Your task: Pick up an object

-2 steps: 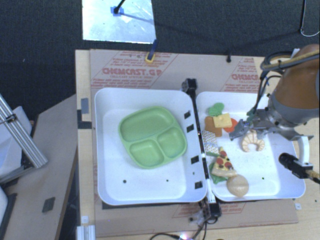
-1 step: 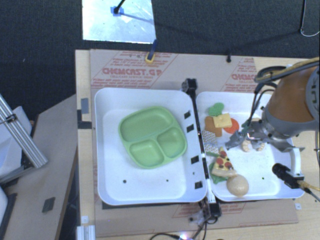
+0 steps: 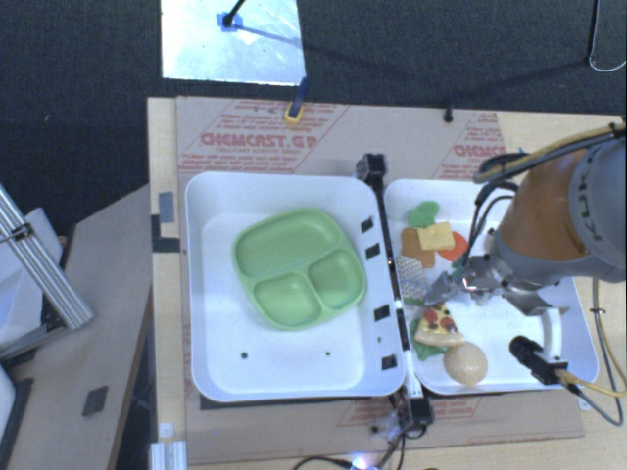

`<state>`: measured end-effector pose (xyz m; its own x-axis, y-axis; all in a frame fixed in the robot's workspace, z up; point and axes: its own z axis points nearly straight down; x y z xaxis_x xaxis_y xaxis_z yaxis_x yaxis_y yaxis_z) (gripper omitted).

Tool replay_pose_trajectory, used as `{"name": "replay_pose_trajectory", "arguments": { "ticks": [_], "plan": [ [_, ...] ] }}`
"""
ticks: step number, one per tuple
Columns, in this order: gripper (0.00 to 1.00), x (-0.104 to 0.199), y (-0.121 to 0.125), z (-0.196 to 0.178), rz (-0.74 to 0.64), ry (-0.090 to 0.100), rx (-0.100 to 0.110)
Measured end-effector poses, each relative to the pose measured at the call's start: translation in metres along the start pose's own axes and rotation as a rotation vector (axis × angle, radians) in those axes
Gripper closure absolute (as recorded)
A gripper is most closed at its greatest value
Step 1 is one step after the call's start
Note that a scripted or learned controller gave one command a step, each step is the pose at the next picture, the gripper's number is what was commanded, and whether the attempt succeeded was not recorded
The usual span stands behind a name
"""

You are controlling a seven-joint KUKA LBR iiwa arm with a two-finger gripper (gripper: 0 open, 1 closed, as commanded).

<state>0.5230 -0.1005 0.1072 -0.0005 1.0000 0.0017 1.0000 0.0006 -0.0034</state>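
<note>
My gripper [image 3: 438, 292] hangs low in the right bin [image 3: 578, 351], reaching toward its left side. Its metal fingers [image 3: 443, 284] stand just above a toy pizza slice [image 3: 438, 329] with red dots. A tan round bread roll [image 3: 465, 362] lies right of the pizza near the bin's front. Behind the gripper lie a yellow cheese block [image 3: 434, 236] on a brown piece [image 3: 414, 251], a green leafy piece [image 3: 423, 212] and an orange-red piece [image 3: 456, 248]. Nothing shows between the fingers.
The left bin [image 3: 211, 360] holds a green three-compartment plate [image 3: 299, 267]. A black clip-studded divider [image 3: 387, 272] separates the bins. My grey and orange arm [image 3: 554, 218] covers the right bin's right half. Cardboard [image 3: 255, 140] lies behind the bins.
</note>
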Motion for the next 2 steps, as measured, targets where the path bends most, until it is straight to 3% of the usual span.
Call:
{"name": "replay_pose_trajectory", "arguments": {
  "ticks": [1,2],
  "plan": [
    [0.00,-0.001,0.001,0.023,0.001,-0.003,-0.006],
    [1.00,0.000,0.001,0.012,0.001,-0.002,-0.006]
  ]
}}
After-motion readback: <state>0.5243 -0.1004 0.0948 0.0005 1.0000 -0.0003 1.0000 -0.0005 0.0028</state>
